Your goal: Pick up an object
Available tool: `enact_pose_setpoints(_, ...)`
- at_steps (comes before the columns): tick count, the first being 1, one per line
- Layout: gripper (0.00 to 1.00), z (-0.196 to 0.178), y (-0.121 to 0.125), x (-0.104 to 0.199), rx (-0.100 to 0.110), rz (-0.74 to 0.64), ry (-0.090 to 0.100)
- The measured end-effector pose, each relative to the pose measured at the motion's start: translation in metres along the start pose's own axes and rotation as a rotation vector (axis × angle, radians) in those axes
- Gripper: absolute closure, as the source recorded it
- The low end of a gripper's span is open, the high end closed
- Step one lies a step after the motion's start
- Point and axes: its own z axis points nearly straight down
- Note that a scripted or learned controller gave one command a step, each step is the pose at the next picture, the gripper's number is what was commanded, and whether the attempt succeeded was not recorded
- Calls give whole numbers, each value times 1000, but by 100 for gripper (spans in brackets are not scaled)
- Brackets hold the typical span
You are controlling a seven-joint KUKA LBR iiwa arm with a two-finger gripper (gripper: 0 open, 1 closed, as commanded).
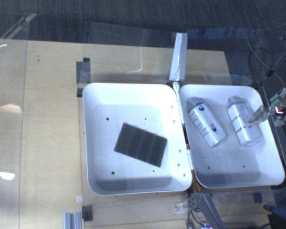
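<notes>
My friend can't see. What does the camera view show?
Two white bins sit side by side on a bench. The right bin holds two bottles lying down, with the gripper at the right one. The left bin holds a dark flat pad.

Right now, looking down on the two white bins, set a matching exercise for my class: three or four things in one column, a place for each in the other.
Things:
1. flat dark grey ribbed rectangular pad
2. silver can with a blue and red label
3. plain silver can
4. robot's hand

Places:
A. right bin, near the divider
B. at the right bin's right edge, over a can
C. left bin, middle
D. right bin, right half

Pairs: 1-C, 2-A, 3-D, 4-B
</notes>
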Motion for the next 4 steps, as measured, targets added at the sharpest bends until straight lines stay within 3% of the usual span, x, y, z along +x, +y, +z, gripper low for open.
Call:
enact_pose_setpoints(1,0,149,41,-7,-2,7,0)
enact_pose_setpoints(2,0,168,58,-4,-13,-91,-6)
enact_pose_setpoints(3,0,174,96,-20,41,-246,2)
enact_pose_setpoints(4,0,176,129,-17,90,-352,18)
